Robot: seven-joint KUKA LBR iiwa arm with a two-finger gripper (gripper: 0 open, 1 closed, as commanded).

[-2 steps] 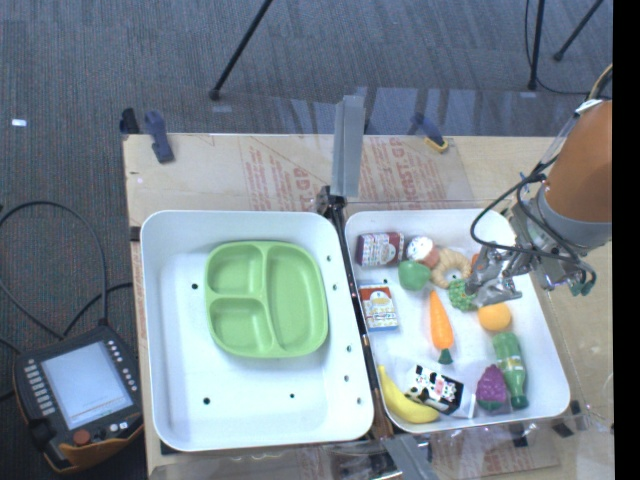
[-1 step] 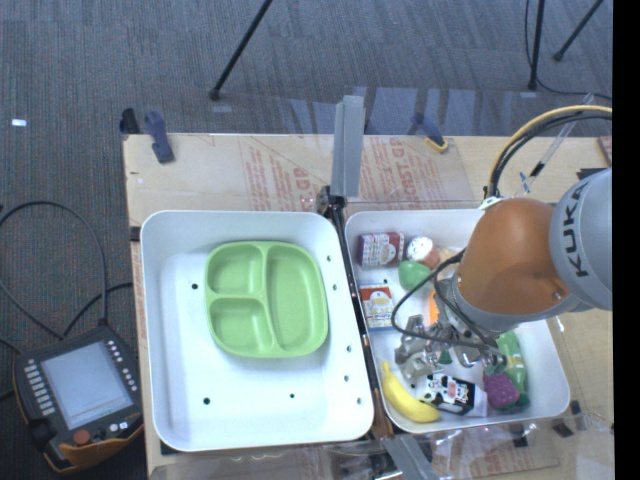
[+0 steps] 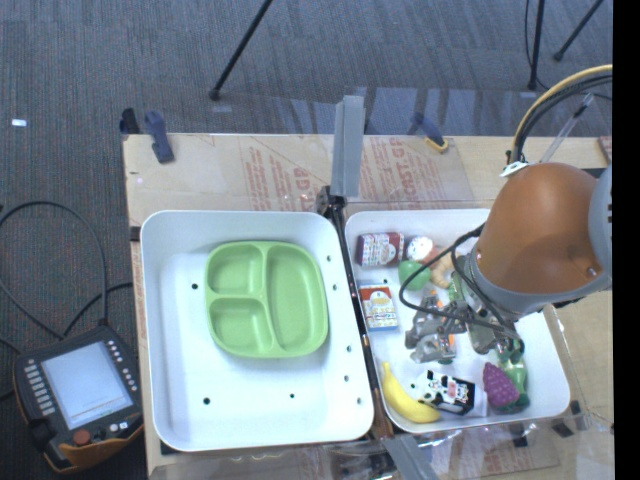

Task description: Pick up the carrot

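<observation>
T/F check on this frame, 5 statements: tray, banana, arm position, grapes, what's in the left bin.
1. The green divided tray lies in the left bin. True.
2. The banana lies in the left bin beside the tray. False: it lies in the right bin, near its front left corner.
3. The arm's orange band hangs over the right bin. True.
4. The purple grapes sit on the green tray. False: they lie in the right bin, near its front right corner.
5. The tray has three compartments. True.
</observation>
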